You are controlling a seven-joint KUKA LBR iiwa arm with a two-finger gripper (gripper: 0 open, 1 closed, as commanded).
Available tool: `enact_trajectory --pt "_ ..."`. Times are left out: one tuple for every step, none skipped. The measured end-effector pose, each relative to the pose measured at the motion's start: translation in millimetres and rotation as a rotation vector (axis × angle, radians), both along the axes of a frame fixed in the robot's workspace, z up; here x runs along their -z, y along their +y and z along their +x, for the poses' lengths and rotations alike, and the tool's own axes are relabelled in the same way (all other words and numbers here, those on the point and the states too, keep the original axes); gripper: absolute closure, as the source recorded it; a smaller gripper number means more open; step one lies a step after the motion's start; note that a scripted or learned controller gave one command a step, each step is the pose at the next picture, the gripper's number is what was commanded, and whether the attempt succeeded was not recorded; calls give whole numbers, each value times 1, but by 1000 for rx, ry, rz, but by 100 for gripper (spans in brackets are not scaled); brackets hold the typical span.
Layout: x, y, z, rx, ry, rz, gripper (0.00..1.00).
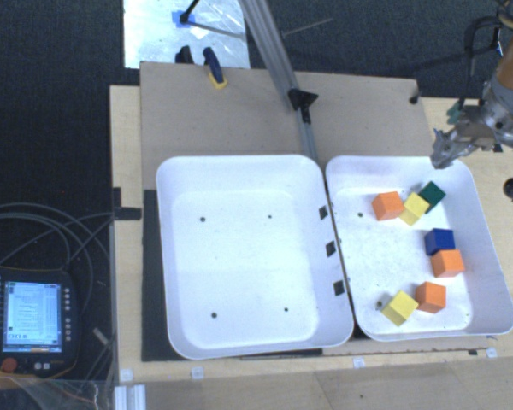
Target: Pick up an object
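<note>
**Pincer poised over the back corner of the right bin, blocks below it**

From my console I see the pincer (445, 154) at the far right corner of the right bin (487, 229), hanging over its back rim. The grey wrist and the orange band of the arm (511, 84) run up and to the right from it. The tips are small and blurred in my feed, so I cannot tell whether the pincer is released or clenched; nothing shows between them.

All the blocks lie nearer to me than the pincer. Closest to it, just below and slightly left, is a green cube (433, 195), touching a yellow cube (415, 207) on its lower left. An orange cube (387, 204) sits just beside that yellow one, farther left of the pincer. Almost straight below the pincer and farther down the bin, a blue cube (439, 240) rests against a second orange cube (447, 262). Farthest from the pincer, near the front rim, a third orange cube (431, 295) lies beside a second yellow cube (400, 307), which is the more leftward of the pair.

Well to the pincer's left is the left bin (175, 229), side by side with the right one. Far off at the lower left of my view a handheld control pendant (30, 319) lies with its screen lit.
</note>
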State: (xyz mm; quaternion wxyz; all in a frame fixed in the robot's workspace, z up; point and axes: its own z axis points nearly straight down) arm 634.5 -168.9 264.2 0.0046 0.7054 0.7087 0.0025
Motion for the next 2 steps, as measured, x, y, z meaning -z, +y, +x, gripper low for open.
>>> enact_trajectory --pt "-7 0 1 0 6 1 100" --pt "4 56 -3 -6 9 4 100"
